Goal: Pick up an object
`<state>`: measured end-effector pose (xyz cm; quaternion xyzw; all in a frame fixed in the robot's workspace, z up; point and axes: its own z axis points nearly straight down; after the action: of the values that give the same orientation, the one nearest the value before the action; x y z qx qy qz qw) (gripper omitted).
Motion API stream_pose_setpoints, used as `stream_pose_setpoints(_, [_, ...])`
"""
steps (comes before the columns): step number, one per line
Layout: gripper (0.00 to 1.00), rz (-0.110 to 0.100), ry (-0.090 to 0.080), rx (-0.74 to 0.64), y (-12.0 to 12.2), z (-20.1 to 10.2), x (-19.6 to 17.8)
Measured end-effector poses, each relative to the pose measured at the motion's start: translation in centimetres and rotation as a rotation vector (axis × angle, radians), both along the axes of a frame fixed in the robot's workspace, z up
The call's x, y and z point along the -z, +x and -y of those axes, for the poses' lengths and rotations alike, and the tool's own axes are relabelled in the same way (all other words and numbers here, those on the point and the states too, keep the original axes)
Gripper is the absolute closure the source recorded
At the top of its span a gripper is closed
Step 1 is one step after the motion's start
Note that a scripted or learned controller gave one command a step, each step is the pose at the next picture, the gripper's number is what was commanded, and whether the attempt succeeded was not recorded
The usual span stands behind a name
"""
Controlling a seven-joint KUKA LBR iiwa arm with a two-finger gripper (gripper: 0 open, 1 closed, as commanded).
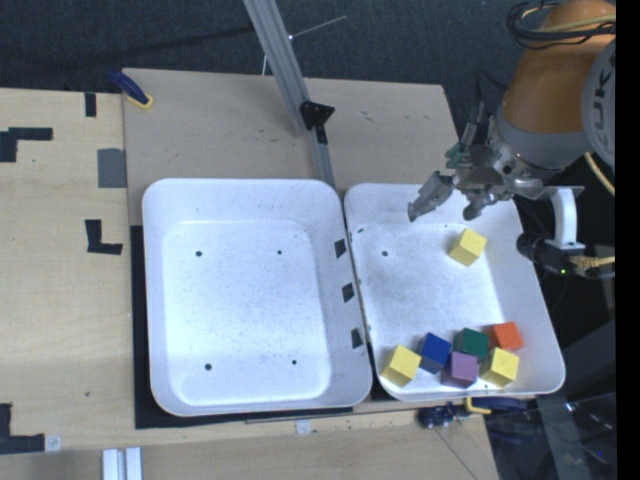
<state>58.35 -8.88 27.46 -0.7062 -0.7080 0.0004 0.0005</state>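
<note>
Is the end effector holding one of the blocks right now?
No, the open end effector hangs over the right bin with nothing between its fingers; the nearest yellow block lies apart on the bin floor.

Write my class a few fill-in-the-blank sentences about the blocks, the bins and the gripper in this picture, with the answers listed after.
1. All the blocks lie in the ____ bin.
2. The block alone near the gripper is ____.
3. The cluster sits at that bin's ____ edge.
4. The block between the yellow corner block and the purple block is ____.

Answers: right; yellow; near; blue
</note>
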Motion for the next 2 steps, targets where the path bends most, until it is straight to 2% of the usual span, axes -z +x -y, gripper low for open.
stream_pose_setpoints(1, [0.0, 0.0, 0.0, 0.0, 0.0, 0.0, 0.0])
stream_pose_setpoints(2, [0.0, -0.005, -0.001, 0.001, -0.3, -0.1, 4.4])
